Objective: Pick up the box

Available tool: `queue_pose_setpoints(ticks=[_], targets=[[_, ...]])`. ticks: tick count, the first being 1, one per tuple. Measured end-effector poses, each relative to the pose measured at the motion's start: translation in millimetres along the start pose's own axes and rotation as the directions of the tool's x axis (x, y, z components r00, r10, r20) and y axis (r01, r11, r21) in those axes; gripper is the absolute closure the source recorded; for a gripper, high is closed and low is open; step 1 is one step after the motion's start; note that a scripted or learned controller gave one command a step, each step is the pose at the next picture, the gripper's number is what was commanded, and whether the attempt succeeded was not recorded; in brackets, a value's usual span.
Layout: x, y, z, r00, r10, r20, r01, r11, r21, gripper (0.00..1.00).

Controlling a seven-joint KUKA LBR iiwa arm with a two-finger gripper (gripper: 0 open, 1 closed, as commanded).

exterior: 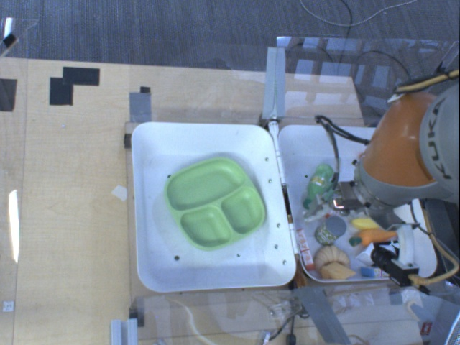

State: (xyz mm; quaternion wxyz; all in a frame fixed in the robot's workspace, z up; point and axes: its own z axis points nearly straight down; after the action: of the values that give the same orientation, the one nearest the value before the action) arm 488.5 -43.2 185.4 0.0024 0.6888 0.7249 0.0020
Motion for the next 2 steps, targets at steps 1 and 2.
queue_pose_setpoints(ticks=[1,2], targets=[[-53,34,96,0.98,0.197,-0.001,-0.197,0.98,-0.004,0.0],[-50,95,97,0.978,0.21,0.0,-0.21,0.978,-0.008,0.0]])
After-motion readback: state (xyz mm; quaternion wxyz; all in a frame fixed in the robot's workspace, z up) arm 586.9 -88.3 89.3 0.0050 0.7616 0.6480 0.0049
